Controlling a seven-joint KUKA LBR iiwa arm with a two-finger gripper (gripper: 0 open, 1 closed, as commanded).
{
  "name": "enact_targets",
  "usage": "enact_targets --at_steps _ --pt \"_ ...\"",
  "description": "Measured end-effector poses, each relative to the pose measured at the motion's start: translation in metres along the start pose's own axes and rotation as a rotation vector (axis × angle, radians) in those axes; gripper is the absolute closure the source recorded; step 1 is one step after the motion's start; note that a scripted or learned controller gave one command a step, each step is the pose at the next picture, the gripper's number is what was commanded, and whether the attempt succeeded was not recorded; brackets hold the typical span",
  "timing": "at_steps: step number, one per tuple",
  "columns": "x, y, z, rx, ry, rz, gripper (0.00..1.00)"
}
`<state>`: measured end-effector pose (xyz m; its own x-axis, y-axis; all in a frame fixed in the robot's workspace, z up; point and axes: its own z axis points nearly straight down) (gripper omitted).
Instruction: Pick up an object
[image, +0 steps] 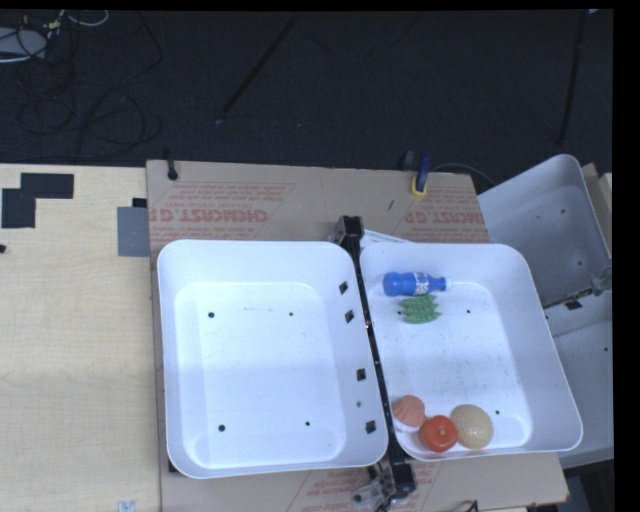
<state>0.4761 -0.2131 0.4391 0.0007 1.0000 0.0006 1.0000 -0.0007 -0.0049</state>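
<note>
The right bin (530, 330) holds a blue bottle with a white cap (412, 284) lying on its side near the far wall. Just in front of it lies a small green leafy object (421, 309). At the bin's near edge sit a pale pink round piece (407, 409), a red tomato-like ball (438, 433) and a tan round object (472, 425), close together.
The left bin (180, 350) stands beside the right one on a cardboard sheet (260, 205). A black divider with clips (363, 340) runs between the bins. A grey metal panel (545, 215) stands at the right. Wooden bench surface (70, 330) lies to the left.
</note>
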Motion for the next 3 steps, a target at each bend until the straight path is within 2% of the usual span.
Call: enact_targets --at_steps 1,2,3 --pt "0.0 0.0 0.021 -0.002 -0.001 0.001 0.0" --pt "-0.001 0.0 -0.041 -0.009 -0.003 -0.002 0.0" --pt "0.0 0.0 -0.001 0.0 0.0 0.0 0.0"
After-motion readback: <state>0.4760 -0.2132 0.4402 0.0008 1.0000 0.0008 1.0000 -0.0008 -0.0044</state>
